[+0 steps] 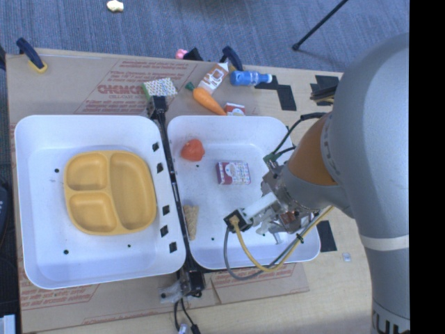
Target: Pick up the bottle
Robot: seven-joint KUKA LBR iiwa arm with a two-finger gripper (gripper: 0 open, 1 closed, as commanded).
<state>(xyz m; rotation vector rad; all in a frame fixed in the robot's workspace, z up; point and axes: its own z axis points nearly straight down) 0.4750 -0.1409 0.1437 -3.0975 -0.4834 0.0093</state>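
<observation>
Beyond the right bin's [208, 127] far rim, on the bench [90, 75], lies the bottle [249, 78], beside a carrot [208, 101]. Inside that bin: a red lump [192, 149], a small carton [233, 172]. The pincer [274, 221] hangs low there; its state I cannot tell.

Red lettering on the cardboard sheet [111, 89] under the bins seems to read "CHEMCO"; nothing else is legible.

Tool [278, 223] low in rt bin [208, 127], near red carton [233, 173]; blue bottle [249, 78] on counter [90, 75] (outside bins); yellow tray [109, 191] in left bin [28, 186].
</observation>
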